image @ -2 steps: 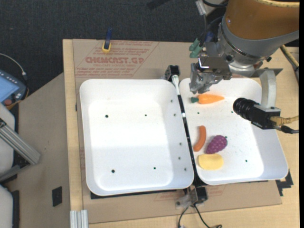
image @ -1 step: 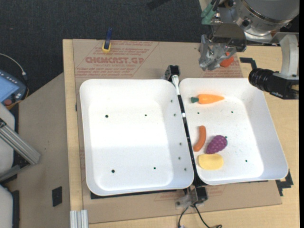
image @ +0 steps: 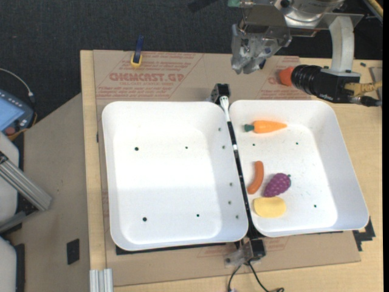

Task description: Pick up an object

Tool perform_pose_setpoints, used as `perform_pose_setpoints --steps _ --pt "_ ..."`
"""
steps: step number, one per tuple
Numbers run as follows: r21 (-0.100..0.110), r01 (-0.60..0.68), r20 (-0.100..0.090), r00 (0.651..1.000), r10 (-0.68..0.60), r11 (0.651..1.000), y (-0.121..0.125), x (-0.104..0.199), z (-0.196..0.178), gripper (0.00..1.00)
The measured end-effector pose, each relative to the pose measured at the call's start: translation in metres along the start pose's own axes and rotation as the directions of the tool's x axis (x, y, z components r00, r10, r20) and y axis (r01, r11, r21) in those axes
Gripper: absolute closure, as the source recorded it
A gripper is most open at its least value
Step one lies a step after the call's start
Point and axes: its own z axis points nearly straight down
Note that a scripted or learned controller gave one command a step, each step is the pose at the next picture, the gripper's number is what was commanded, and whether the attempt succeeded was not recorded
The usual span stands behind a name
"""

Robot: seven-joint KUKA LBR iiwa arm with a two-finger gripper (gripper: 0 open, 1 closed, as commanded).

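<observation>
Claw (image: 249,62) hangs above bench; carrot (image: 266,126) lies in right bin (image: 340,132).

A bench seen from above at a slant, topped with a tan cardboard sheet (image: 182,72) printed with faded red lettering. Around it lies dark, speckled carpet-like floor (image: 73,11), filling the top and left of the view. Two shallow white bins sit side by side on the cardboard, the left bin (image: 115,163) and the right bin (image: 340,157), their inner rims touching under a black clip (image: 220,92). A small blue and yellow clamp (image: 138,52) grips the cardboard's far edge. A silver aluminium rail (image: 24,184) slants at lower left. Lighting is even and bright.
</observation>
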Motion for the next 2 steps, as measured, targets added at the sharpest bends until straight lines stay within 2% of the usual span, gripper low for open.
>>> perform_pose_setpoints --steps 1,2 --pt "0.013 0.003 0.002 1.000 -0.003 1.000 -0.004 0.070 0.060 1.00" --pt "0.012 -0.001 0.003 1.000 0.001 1.000 -0.040 0.088 0.087 1.00"
